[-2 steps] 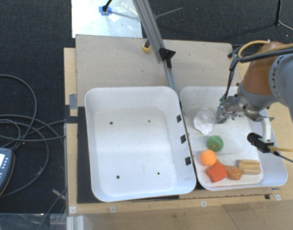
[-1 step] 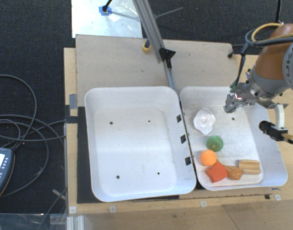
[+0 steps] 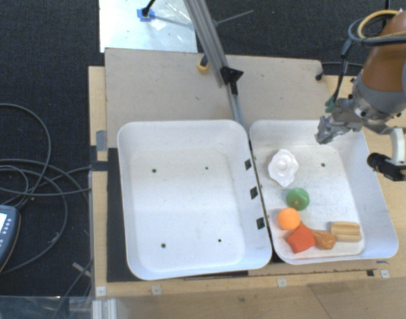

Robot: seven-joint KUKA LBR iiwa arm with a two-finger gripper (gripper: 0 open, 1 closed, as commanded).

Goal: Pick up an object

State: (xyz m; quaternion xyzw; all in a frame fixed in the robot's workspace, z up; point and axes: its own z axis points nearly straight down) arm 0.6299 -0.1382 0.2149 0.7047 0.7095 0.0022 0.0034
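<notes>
Right bin point(image 3: 372, 198): arm point(image 3: 382, 72) above toys point(image 3: 297, 218)

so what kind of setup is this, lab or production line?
Looks like a lab test bench, probably for pick trials: two white bins on a cardboard-topped bench, toy food such as an orange ball, loose cables on the carpet, and a handheld screen at the edge.

A tan wooden bench point(image 3: 282, 88) is carrying two shallow white bins side by side. The left bin point(image 3: 133, 198) and the right bin point(image 3: 369, 205) are touching along their inner rims, with small black clips point(image 3: 254, 192) sitting on that seam. A dark mat point(image 3: 114, 231) is showing under the left bin's edge.
</notes>
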